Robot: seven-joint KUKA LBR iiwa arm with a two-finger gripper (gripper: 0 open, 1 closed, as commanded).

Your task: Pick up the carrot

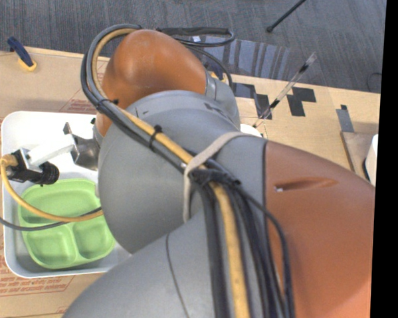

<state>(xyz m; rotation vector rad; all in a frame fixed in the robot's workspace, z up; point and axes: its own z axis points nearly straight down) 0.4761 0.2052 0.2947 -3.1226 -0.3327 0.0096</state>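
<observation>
The camera view is taken up mostly by the grey KUKA arm with its orange band (157, 63), which reaches in from the right and covers the middle and right of the bench. A bundle of black and yellow cables (227, 256) is strapped along the arm's grey casing with a pale tie and loops up over the orange band.

At the left, a shallow white plastic bin (11, 128) sits on the brown cardboard-coloured bench top (54, 74). In the bin's near half lies a light green plastic tray with divided compartments (62, 227), its right side hidden under the arm. A thin yellow hose (43, 215) curves across the tray's far compartment.

The gripper (86, 149) hangs over the far part of the white bin, just beside the arm's casing; a grey metal part and a white bracket are visible there, along with a black fitting near the bin's left wall. Whether the jaws are released or clenched cannot be told, as the arm covers them.

The carrot cannot be made out; much of the bin is hidden beneath the arm.

A small blue and yellow clamp (21, 54) sits at the bench's far left corner.
</observation>
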